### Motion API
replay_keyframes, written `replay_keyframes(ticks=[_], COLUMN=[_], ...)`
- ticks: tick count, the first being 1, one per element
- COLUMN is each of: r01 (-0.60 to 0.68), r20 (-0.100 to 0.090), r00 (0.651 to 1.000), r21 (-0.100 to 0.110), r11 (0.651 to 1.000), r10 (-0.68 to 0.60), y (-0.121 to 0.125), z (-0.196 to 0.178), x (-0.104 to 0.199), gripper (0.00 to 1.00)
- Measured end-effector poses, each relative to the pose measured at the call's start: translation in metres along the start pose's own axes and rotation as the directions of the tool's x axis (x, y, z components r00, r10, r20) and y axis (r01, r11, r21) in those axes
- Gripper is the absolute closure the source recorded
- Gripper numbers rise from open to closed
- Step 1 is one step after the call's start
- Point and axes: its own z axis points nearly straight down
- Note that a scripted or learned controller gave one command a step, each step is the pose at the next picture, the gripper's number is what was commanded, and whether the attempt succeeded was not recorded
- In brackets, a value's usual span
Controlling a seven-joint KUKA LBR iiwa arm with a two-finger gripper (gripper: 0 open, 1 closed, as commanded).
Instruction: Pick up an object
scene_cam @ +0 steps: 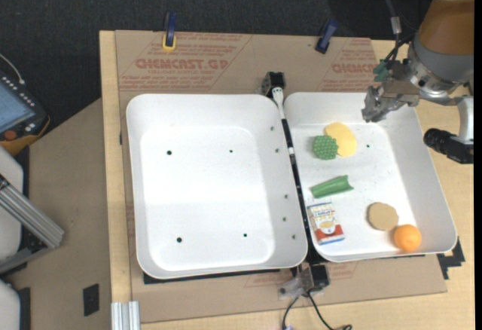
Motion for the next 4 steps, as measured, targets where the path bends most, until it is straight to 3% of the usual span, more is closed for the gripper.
replay_keyframes(ticks=[1, 3, 4], r01=[0.007, 0.007, -0.003], r20=[-0.004, -0.005, -0.002], r00=[1.000, 1.000, 1.000], r21=[-0.002, -0.001, 0.014], r11=[1.000, 1.000, 1.000], r10=[-0.007, -0.007, 0.003], y=[-0.037, -0.062, -0.123], z=[-0.071, -0.123, -0.080], x=[0.075, 0.189, 0.173], gripper=[1.00, 1.00, 1.00])
